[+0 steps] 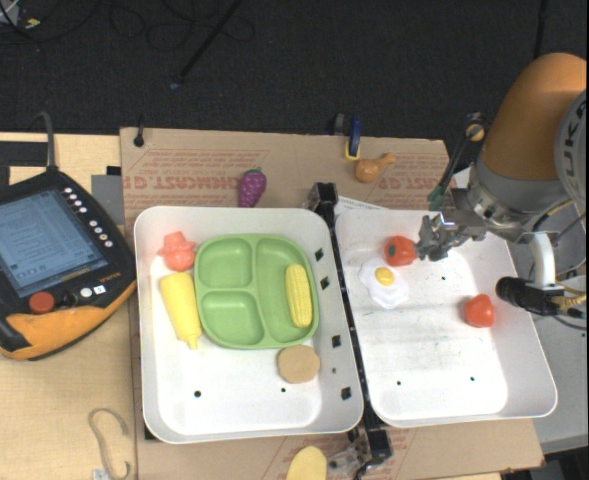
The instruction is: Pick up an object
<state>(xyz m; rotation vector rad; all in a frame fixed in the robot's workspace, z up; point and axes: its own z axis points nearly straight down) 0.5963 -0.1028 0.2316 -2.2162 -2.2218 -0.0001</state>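
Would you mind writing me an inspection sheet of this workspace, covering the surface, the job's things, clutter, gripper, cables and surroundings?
Surface: bench with cardboard sheet under left bin and right bin.
Job's things: left bin holds green divided plate with corn cob in its right compartment, yellow piece, pink piece, round tan piece. Right bin holds fried egg, red piece, second red piece.
Clutter: purple toy and tan toy on the cardboard; yellow toy at front edge.
Gripper: gripper over right bin, beside the red piece; finger state unclear.
Cables: dark cables behind the bench.
Surroundings: teach pendant at left.
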